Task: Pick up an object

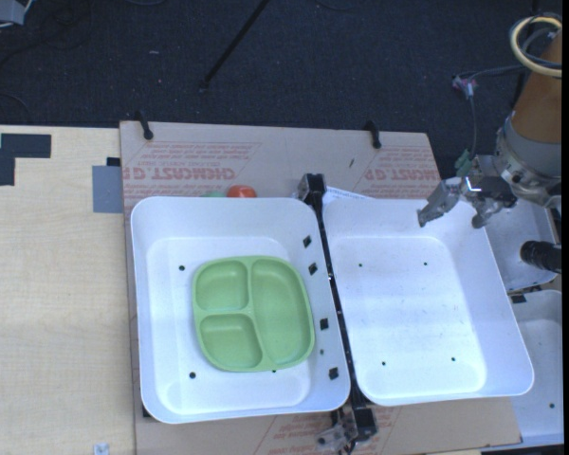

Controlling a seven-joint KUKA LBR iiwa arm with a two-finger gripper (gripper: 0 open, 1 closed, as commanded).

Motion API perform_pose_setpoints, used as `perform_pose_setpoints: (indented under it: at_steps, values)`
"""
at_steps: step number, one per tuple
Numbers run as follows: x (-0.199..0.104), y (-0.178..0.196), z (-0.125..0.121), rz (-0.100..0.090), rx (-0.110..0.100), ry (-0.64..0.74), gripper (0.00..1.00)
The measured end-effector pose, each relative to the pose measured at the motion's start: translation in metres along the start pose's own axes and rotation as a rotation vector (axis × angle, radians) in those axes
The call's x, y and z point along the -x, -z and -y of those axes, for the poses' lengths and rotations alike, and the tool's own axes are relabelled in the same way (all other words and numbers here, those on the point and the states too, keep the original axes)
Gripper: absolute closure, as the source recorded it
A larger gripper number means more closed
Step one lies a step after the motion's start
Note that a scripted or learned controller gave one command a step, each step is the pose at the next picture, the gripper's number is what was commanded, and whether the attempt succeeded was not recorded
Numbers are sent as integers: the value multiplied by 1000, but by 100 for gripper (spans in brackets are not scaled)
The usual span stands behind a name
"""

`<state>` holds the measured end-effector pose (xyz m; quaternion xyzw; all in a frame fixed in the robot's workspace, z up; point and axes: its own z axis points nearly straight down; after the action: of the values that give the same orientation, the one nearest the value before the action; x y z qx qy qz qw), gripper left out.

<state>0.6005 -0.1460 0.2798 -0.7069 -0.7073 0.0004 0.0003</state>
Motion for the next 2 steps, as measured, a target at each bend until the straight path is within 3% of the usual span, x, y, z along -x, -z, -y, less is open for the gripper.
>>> perform_pose_setpoints:
  at_steps: [2]
  values:
    - [-1,-93,12,-2,-7,-1,0]
